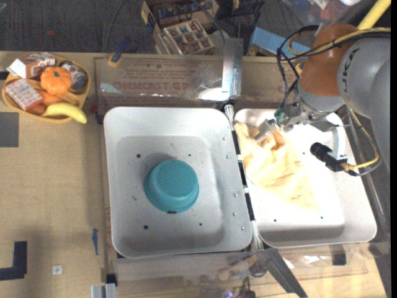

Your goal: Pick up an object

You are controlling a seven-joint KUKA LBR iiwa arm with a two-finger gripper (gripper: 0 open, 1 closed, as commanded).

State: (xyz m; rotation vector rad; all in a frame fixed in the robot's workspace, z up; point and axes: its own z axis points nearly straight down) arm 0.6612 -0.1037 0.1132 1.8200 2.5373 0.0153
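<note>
White plastic forms two shallow bins set side by side on a wooden bench, seen from above at a slant. The left bin (124, 228) holds a teal bowl (172, 185) turned upside down, sitting alone near the middle of the bin floor, well apart from every wall. A raised double rim runs between the two bins.

The right bin (322, 225) has a bare floor along its near side. Farther back, toward its left wall, lies a pale yellow crumpled cloth (276, 166), spread loosely with folds. At the cloth's far end a small orange object (277, 139) rests against it; what it is cannot be made out.

The gripper (273, 126) hangs low over the far left corner of the right bin, just above and touching or nearly touching the orange object and the cloth's edge. Whether it has closed on anything cannot be told, since the wrist hides its tip. The grey arm (372, 73) with its orange band (325, 54) comes in from the right, trailing black cables over the bin's far right side.

Behind the bins lies a sheet of clear plastic wrap (167, 79). At the bench's far left sits a basket (43, 92) of toy food, including a banana and a small pumpkin.
</note>
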